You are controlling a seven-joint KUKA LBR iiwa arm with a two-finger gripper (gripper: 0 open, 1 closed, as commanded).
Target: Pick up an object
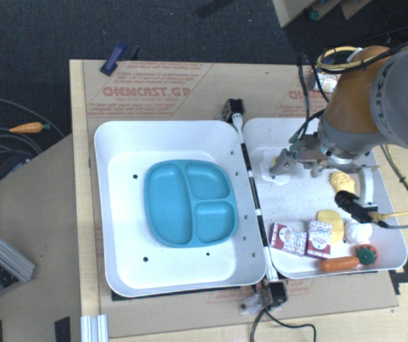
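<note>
Dark carpet surrounds a bench topped with brown protective paper (189, 84), printed in red, and two shallow white bins sit side by side on it. Over in the left bin (118, 148) lies a blue divided plate (189, 201), three compartments, resting flat near the middle. A small blue object (114, 59) sits on the bench's far left corner, and an orange thing (27, 127) lies off on the floor beside grey cables.

Now to the right bin (275, 130), and that's where the action is. The arm (364, 95) reaches in from the right, orange band bright above the wrist, and the gripper (283, 164) is down low over the bin's upper left area, just beside the divider between the bins. Whether that pincer is wide or closed, I cannot tell; it's too small and blurred here.

The objects cluster along the bin's near side: two red-and-white packets (302, 239) side by side, a yellow piece (331, 221) just behind them, an orange carrot-like item (340, 263) with a green and red bit (364, 255) at its end. A yellow banana-like item (343, 182) lies under the arm, near a black-tipped part. All of them sit apart from the gripper.
</note>
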